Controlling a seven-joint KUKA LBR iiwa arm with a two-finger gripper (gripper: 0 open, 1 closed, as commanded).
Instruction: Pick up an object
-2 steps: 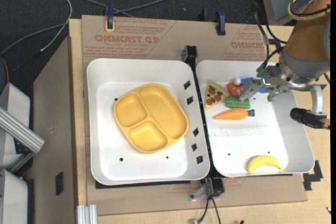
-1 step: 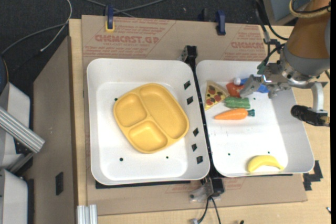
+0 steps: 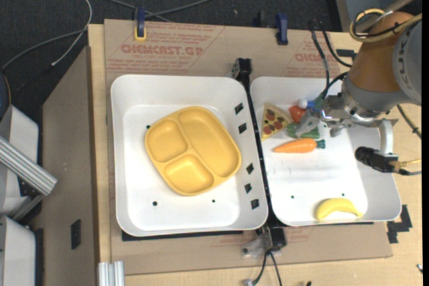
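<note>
A toy carrot [image 3: 295, 147] is seen lying flat in the right bin [image 3: 348, 174], just below and to the left of the gripper [image 3: 314, 122]. Whether the gripper is spread or pressed together cannot be told, since it is lowered among a small cluster of toys. A pizza slice [image 3: 273, 120] is found just to its left, a red toy [image 3: 297, 112] touching or nearly touching it. A banana [image 3: 338, 209] is placed well below it, near the bin's front edge. Further left, a yellow divided plate [image 3: 193, 149] is held in the left bin [image 3: 131, 164]. Nothing is seen lifted; the pick is judged as not yet done, a grasp and a raise being left.
</note>
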